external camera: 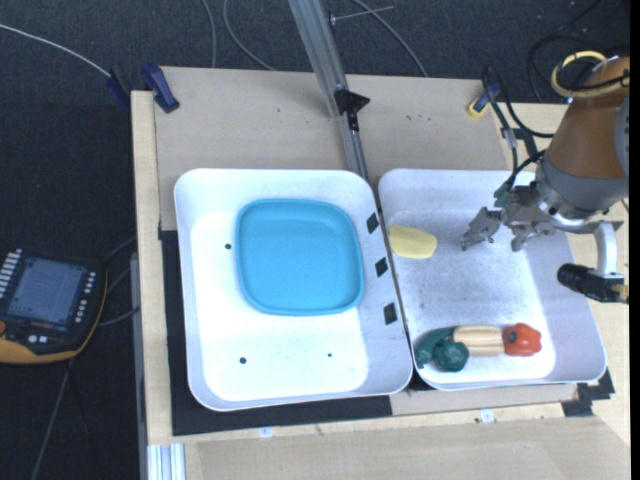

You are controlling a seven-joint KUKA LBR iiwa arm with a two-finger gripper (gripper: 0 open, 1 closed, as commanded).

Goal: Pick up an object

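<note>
The hand (503,230) is hovering spread and empty over the right bin (570,268). It is sitting nearest the yellow piece (412,242), probably lining up for that.

A robotics lab: a plywood bench (250,118) on dark carpet, loose cables (200,8) trailing behind the arm (590,143), and a handheld control pad (45,303) on the floor far beyond both bins.
</note>
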